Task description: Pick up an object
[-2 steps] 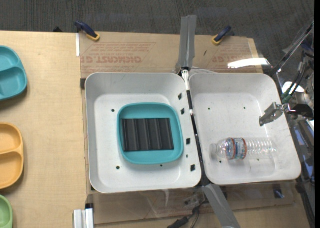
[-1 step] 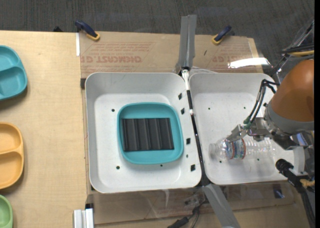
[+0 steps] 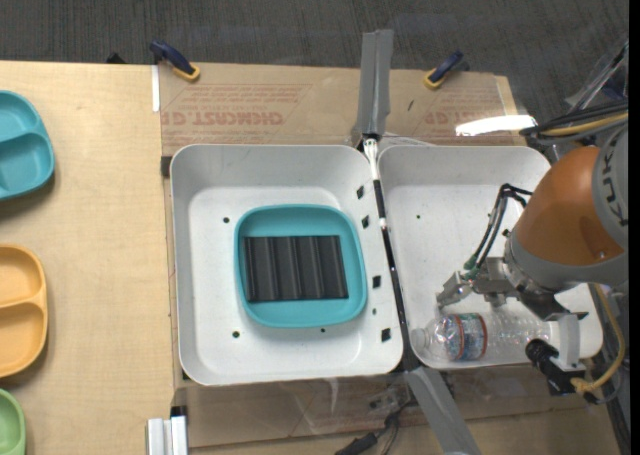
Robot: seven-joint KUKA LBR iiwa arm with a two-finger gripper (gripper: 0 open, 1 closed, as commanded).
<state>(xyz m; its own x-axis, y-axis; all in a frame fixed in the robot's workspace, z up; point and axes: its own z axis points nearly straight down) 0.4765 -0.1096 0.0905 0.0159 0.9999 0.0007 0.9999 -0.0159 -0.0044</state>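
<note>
Two white bins: your left bin (image 3: 200, 243) holds a teal ribbed tray (image 3: 298, 266), right bin (image 3: 430, 193) a clear plastic bottle (image 3: 470, 335); the gripper (image 3: 470, 288) state I cannot tell.

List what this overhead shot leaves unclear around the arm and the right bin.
- Claw: open or shut unreadable; too small, under the wrist.
- Clear plastic bottle with blue label: far end covered by the arm's grey wrist.
- Right shallow white bin: right wall hidden behind the arm's orange band.

Teal plate (image 3: 20, 155) and green plate (image 3: 8, 425) cut off at left edge
</note>
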